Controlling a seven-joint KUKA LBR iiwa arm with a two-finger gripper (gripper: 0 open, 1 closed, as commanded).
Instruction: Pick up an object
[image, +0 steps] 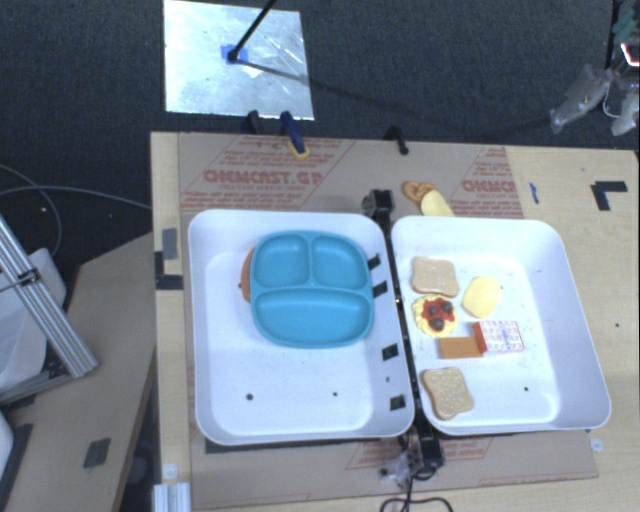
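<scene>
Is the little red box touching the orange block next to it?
Touching. The camera view shows the red box sitting right against the orange block, with no white bin floor between them.

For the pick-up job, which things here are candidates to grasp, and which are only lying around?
Candidates, in the right bin:
- bread slice
- second bread slice
- yellow piece
- red-topped round piece
- orange block
- small red-and-white box

Lying about:
- blue divided plate in the left bin
- yellow and brown toy pieces behind the bins
- foil sheet
</scene>
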